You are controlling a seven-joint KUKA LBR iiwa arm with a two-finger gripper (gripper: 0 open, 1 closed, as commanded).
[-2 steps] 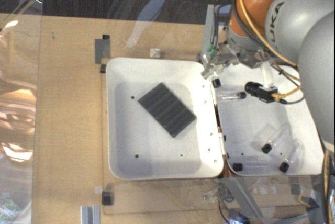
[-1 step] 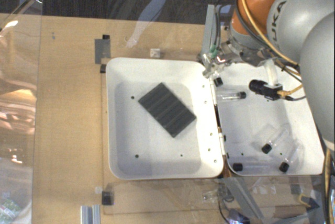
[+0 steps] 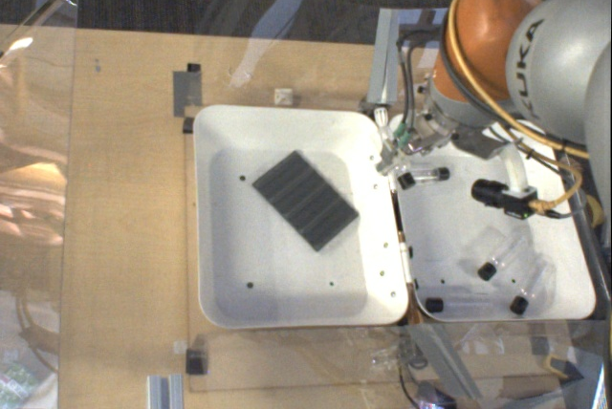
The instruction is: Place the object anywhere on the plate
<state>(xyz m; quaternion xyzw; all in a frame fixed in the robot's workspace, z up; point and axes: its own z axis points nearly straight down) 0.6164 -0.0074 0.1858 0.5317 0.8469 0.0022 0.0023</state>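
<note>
Just beside the claw (image 3: 400, 149) lies a vial (image 3: 424, 177).

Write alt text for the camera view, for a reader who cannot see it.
A grey KUKA arm with an orange band reaches from the right, its pincer low over the top-left corner of the right bin, which holds several clear vials with black caps. The left bin holds a dark ridged rectangular plate lying diagonally.
</note>
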